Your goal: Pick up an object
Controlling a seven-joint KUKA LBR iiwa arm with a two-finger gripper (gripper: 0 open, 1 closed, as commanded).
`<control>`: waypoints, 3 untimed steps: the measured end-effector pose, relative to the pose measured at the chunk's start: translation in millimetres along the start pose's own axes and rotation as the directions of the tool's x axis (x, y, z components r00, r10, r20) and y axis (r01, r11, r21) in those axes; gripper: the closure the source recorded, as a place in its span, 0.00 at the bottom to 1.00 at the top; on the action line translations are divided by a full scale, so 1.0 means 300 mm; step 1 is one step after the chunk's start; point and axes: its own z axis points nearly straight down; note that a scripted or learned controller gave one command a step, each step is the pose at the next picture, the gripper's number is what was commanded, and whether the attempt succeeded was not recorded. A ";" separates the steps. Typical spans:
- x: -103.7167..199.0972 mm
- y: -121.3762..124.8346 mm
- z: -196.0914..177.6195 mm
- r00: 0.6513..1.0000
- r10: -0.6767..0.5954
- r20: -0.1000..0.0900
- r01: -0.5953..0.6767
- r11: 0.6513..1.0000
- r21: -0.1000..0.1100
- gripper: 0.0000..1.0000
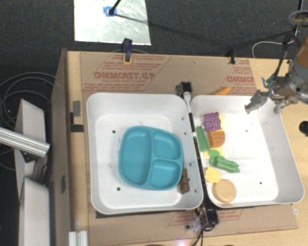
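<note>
A cardboard-lined bench on dark carpet bears two white bins; the gripper (267, 100) hovers at the upper right of the frame, over the right bin's (267, 188) far edge, fingers spread and empty; the toy foods lie below and left of it, along that bin's left wall: purple piece (211, 121), orange piece (216, 138), green pickle (225, 163), tan disc (224, 191); the left bin (105, 137) holds a teal divided plate (150, 158).
</note>
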 end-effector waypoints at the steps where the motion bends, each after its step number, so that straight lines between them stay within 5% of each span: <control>1: 0.125 0.118 0.278 1.000 -0.005 -0.003 0.005 1.000 0.005 0.00; 2: 0.196 0.112 0.624 1.000 -0.004 -0.002 0.004 1.000 0.006 0.00; 3: 0.198 0.078 0.605 1.000 0.002 0.000 -0.002 1.000 0.003 0.00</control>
